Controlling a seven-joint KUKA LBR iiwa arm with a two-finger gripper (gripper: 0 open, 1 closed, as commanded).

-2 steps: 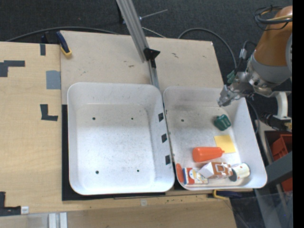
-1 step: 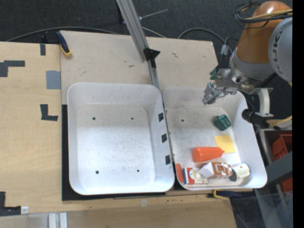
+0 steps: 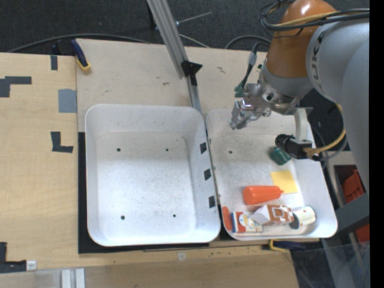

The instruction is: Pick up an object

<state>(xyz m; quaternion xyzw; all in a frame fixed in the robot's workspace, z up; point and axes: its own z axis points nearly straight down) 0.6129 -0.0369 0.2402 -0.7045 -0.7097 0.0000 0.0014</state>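
Observation:
My gripper (image 3: 239,120) hangs over the far left corner of the right bin (image 3: 240,161), with nothing visible between its fingers. Well in front of it lie an orange carrot-shaped piece (image 3: 261,193), a yellow square block (image 3: 284,182) and a green piece (image 3: 279,155) near the bin's right side. Along the near wall sit a small printed box (image 3: 271,215), a pale round-ended object (image 3: 305,215) and a striped red, white and blue item (image 3: 236,221).
The left bin (image 3: 144,173) lies beside the right one, their rims meeting in the middle. A slanted metal pole (image 3: 171,32) rises behind the bins. Bare wooden bench with grey tape marks extends to the left.

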